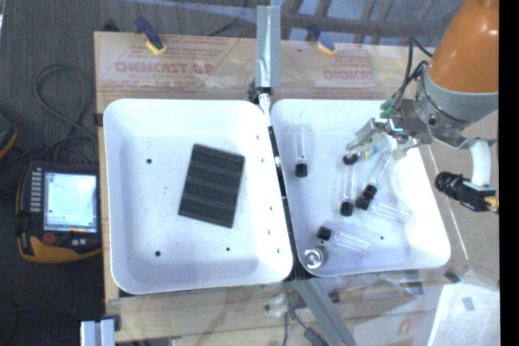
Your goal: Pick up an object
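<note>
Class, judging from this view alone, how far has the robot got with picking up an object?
Done: the hand is down over the right bin, among the clear vials. In hand: nothing visibly lifted. Left: grasp and raise one. The black block lies in the left bin.

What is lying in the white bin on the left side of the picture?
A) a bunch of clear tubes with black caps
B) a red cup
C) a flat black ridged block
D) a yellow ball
C: the flat black ridged block lies alone in the left shallow white bin; the clear tubes with black caps are in the right shallow white bin.
</note>
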Action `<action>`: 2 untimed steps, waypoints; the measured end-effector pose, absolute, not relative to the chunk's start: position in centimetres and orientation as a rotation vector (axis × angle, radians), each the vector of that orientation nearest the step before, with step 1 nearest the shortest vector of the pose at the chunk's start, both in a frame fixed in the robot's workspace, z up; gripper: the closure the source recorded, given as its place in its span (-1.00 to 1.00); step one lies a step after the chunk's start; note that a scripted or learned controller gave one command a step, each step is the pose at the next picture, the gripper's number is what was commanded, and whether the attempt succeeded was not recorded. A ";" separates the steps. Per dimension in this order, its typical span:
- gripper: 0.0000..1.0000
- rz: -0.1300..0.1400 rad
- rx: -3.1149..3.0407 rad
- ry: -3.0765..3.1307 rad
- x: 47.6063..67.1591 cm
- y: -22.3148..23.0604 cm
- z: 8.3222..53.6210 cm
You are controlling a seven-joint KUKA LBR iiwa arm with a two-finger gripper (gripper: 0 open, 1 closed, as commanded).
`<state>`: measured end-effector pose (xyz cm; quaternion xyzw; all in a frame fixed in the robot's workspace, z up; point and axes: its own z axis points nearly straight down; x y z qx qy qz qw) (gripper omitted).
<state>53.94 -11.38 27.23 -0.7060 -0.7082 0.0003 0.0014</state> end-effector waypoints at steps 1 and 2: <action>-1.00 0.002 -2.135 -2.301 54.8 -18.0 19.3; -1.00 -0.022 -2.134 -2.350 56.3 -17.5 11.6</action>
